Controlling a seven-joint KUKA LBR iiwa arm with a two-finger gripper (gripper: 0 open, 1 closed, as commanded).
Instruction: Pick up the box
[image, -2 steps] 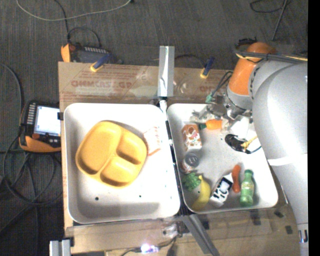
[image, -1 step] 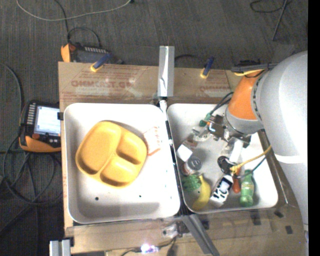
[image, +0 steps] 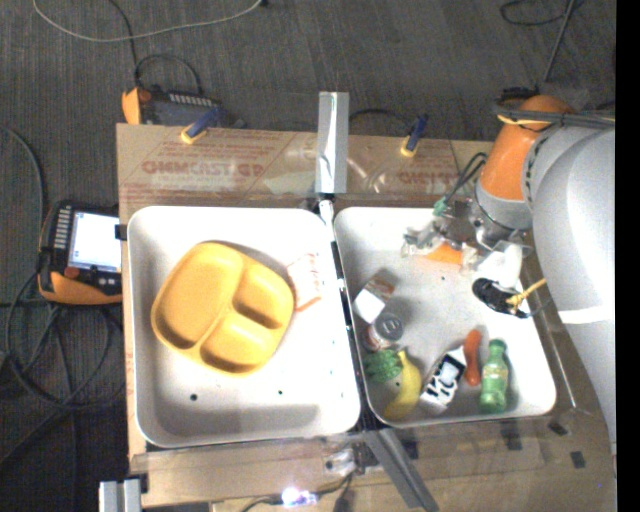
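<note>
A small brown-and-white box lies near the left wall of the right bin, tilted. A white carton with red print leans against the right wall of the left bin, beside the yellow plate. A black-and-white box sits at the front of the right bin. My gripper hangs over the back of the right bin, up and to the right of the brown-and-white box and well apart from it. An orange thing lies just below the gripper; whether it touches is unclear.
A yellow divided plate takes up the middle of the left bin. The right bin's front holds a grey round lid, green leafy toy, banana, orange carrot and green bottle.
</note>
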